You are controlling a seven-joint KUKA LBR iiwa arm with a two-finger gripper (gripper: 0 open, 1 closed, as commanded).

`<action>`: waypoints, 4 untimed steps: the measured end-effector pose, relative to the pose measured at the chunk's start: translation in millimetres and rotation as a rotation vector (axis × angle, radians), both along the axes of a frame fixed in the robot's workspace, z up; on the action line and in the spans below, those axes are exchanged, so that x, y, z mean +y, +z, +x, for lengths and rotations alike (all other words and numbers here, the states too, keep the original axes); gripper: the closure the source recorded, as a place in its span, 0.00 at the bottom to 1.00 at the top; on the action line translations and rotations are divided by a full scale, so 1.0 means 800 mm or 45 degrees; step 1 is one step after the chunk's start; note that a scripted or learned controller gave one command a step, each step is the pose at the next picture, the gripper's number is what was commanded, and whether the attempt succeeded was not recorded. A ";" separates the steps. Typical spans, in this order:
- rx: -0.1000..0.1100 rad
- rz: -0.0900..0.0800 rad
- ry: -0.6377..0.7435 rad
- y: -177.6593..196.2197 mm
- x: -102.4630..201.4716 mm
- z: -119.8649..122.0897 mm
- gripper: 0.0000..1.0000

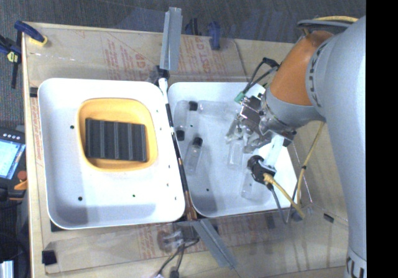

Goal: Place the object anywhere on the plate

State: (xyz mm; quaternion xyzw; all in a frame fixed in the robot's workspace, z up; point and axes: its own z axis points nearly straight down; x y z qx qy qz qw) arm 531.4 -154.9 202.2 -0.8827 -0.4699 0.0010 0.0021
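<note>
Your pincer [241, 135] hangs low in the right bin [211, 205]; you cannot tell its state. The plate [116, 109] (yellow, dark ridged centre) lies in the left bin [59, 202]. Clear vials [193, 152] lie left of the pincer.

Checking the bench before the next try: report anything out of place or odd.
Nothing looks spilled or broken. The yellow plate with its dark ridged insert sits squarely in the left bin. Clear vials lie scattered at differing angles in the right bin.
</note>
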 end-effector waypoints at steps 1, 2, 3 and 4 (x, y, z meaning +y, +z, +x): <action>0.003 0.000 0.211 0.018 0.080 -0.022 1.00; 0.002 -0.001 0.372 0.014 0.129 0.041 1.00; -0.002 -0.001 0.737 -0.014 0.166 0.122 1.00; -0.002 -0.001 0.736 -0.014 0.166 0.122 0.00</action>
